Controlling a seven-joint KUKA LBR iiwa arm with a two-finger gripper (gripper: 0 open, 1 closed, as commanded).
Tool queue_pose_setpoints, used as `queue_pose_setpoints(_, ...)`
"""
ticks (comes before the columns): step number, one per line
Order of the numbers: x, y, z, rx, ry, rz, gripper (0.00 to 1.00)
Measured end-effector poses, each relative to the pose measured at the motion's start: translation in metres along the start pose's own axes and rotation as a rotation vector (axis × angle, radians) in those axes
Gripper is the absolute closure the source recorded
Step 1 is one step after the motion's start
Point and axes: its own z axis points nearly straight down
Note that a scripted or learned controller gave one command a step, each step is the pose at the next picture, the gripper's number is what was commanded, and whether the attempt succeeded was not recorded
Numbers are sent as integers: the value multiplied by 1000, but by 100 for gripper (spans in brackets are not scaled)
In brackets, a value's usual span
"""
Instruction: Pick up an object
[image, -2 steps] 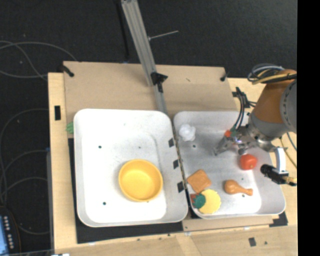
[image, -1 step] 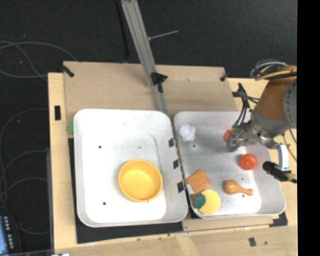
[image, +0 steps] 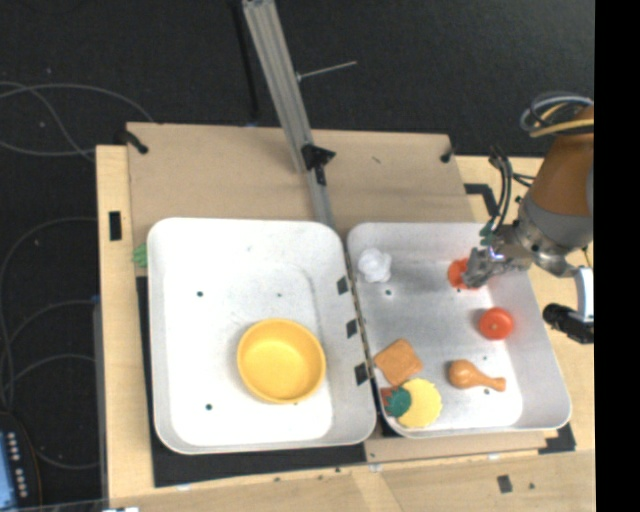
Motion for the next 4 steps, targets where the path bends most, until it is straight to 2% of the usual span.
queue_pose_setpoints(1, 4, 1, -61, 2, -1, -2, 100)
queue_pose_setpoints(2, 3, 2, -62, 4, -1, -3, 100)
queue_pose_setpoints(3, 59, 6, -74, 4, 3, -6, 100)
queue_pose_setpoints(4, 110, 6, -65, 6, 1, -4, 100)
